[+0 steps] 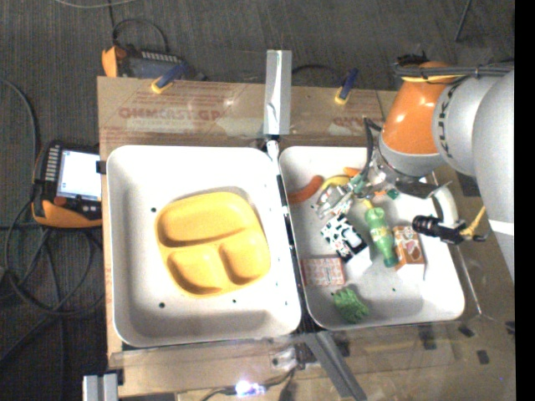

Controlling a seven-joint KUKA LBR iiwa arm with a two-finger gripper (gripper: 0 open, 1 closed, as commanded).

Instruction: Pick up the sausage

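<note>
Toward the back-left corner of the right-hand shallow white plastic bin (pixel 456 303) lies the task's item: a short reddish-orange sausage (pixel 303 189), smooth, cylindrical and slightly curved, resting at a slant with its lower end near the bin's left wall. Just to its right sits a yellow curved piece, likely a toy banana (pixel 337 180), partly covered. Gripper (pixel 341 197): metallic, glinting, reaching down from the grey arm with orange band (pixel 415 124); it stands near the sausage but apart from it, over clutter, and whether it is apart or together cannot be told at this sharpness. Nothing shows as held. Step judged: approach, grasp not yet made. Next move calls for a shift leftward and toward the back of the bin, jaws aligned across the sausage's narrow width, then a descent clear of the wall. Other contents, same bin: black-and-white patterned small carton (pixel 341 236), matte; green plastic bottle (pixel 381 236), glossy, lying on its side; brown boxed packet (pixel 410 247), flat-sided; pinkish printed flat packet (pixel 322 271); green knobbly lump (pixel 351 304), rough-textured, near the front wall. Left-hand shallow white bin (pixel 125 224): holds a yellow moulded plastic tray with three compartments (pixel 215 241), rounded corners, smooth sheen. Both bins rest on a pale brown board surface (pixel 167 111).
</note>
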